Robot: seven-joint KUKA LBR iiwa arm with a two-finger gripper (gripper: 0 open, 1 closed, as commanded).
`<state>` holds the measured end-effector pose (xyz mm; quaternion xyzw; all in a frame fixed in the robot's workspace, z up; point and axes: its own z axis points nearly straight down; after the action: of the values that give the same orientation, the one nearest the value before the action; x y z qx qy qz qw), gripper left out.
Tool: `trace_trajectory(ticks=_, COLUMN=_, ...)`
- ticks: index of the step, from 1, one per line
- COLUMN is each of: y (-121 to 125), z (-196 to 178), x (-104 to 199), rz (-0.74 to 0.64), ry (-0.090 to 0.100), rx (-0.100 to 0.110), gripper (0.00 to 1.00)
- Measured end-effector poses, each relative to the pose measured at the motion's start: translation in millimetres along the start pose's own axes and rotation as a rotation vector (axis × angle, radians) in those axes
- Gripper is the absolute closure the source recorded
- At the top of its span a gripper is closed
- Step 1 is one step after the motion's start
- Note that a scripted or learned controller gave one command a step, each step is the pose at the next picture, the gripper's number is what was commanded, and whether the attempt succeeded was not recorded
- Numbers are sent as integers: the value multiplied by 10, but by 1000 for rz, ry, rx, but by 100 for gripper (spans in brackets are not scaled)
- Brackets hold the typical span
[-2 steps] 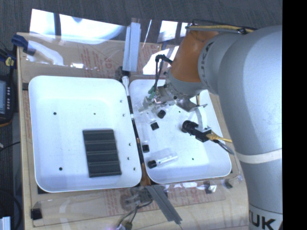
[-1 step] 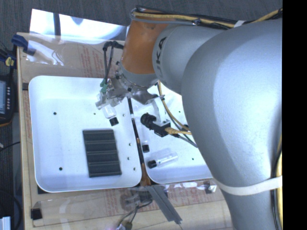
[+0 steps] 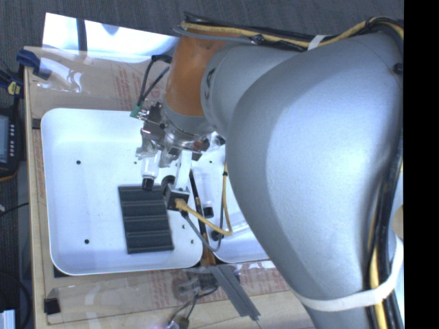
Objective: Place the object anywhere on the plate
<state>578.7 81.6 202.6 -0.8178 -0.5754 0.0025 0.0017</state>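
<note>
the gripper (image 3: 156,181) hangs at the dark ridged plate (image 3: 145,219) in the left bin (image 3: 68,184); its grip cannot be told, and placement looks unfinished.

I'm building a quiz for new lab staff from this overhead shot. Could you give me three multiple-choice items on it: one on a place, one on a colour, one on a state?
1. Where does the dark grey ribbed rectangular block lie?
A. In the left white shallow bin
B. On the cardboard outside the bins
C. On top of the arm

2. What colour is the band above the arm's wrist?
A. Green
B. Orange
C. Blue

3. How does the block rest?
A. Standing on end
B. Lifted in the air
C. Flat on the bin floor

Answers: 1 A, white bin floor surrounds it; 2 B, the band shows orange against the grey arm; 3 C, its ribbed face points up, below the end effector.
</note>
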Motion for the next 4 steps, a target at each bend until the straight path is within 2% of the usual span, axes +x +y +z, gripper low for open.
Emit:
trace_trajectory(ticks=1, y=-124, z=328, x=395, rz=-21, ry=-1, rx=2, gripper=100)
trace_trajectory(ticks=2, y=379, z=114, x=13, rz=258, ry=2, rx=-1, gripper=100)
trace_trajectory(ticks=3, y=551, z=464, x=672, rz=302, ry=1, rx=1, gripper=100)
trace_trajectory(ticks=4, y=207, z=-653, x=1504, rz=544, ry=4, rx=-5, gripper=100)
